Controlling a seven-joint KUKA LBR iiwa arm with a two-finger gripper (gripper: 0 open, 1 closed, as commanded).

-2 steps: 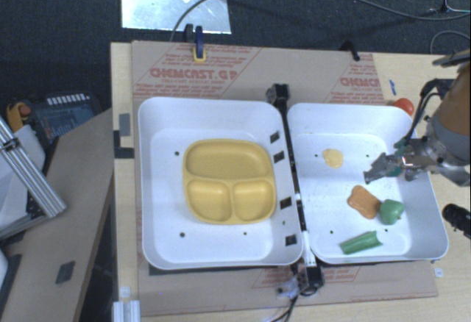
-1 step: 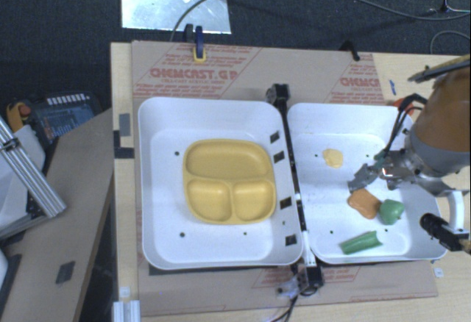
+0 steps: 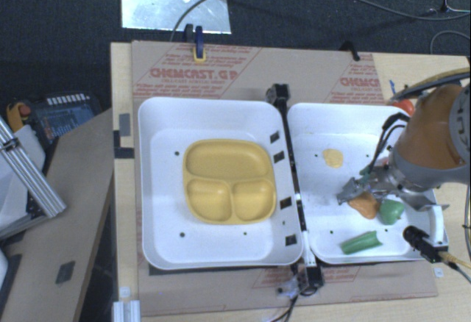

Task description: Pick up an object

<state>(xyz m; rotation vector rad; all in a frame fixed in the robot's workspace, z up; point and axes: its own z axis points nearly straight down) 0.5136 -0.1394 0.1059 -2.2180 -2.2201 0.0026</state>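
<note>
In the right bin (image 3: 316,166), toward its 4 o'clock corner, the gripper (image 3: 360,194) sits low over a cluster of small objects; whether it is parted or closed, and whether it has hold of anything, cannot be told from this slanted view. An orange piece (image 3: 363,205) lies directly at the gripper's tip, apparently touching it, and is judged the likely target. A rounded green object (image 3: 391,211) lies just beside the orange piece at 3 o'clock. An elongated green object (image 3: 360,242) rests near the bin's front wall at 6 o'clock from the gripper. A small yellow disc (image 3: 333,158) lies apart at 11 o'clock. The left bin (image 3: 158,166) carries a yellow compartment tray (image 3: 228,181) at its centre, well away from the arm. Crowding of the orange and green objects may hinder a clean grasp. Both bins rest on the surface (image 3: 221,70).
</note>
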